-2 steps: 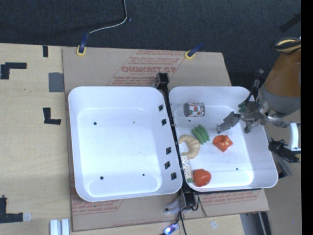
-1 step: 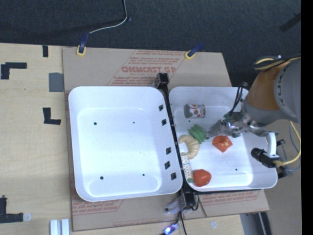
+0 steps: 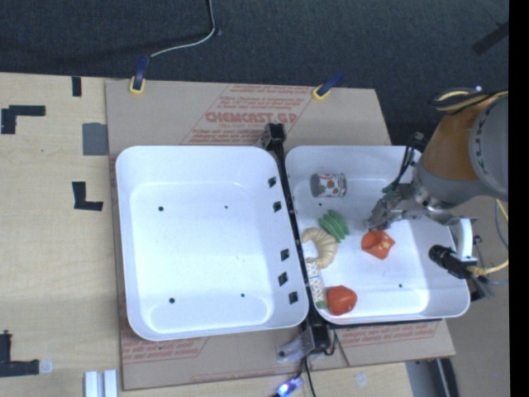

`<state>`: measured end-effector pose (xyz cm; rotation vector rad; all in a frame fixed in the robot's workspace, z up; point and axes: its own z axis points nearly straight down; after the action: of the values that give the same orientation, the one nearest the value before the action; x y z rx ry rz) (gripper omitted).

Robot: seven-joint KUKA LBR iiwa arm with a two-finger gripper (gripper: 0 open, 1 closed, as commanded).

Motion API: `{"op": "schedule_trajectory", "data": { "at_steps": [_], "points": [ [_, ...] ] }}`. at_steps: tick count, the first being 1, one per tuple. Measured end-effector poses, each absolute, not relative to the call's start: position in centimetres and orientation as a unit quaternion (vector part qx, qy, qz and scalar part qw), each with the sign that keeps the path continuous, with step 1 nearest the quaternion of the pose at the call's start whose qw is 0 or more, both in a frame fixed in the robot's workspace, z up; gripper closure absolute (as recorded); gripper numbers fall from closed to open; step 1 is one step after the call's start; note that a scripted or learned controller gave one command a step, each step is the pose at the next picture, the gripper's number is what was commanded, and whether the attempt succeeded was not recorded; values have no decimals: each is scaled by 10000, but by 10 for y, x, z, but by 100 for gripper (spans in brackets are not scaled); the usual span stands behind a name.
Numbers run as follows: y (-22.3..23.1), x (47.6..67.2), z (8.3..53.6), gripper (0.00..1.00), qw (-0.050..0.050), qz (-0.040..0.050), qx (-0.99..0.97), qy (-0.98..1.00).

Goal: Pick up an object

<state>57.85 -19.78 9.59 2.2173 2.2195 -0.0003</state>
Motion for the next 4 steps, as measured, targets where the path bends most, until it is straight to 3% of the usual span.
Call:
{"op": "schedule_trajectory", "data": {
  "at_steps": [1,2,3,4],
  "points": [
    [-123,581,179,100,-3,2,7056,7087],
    [-50,535,283,100,2,14,7045,7097],
    [39,516,322,100,-3,14,7032,7110],
    [113,487,427,100,13,38,7030,7112]
  ]
}}
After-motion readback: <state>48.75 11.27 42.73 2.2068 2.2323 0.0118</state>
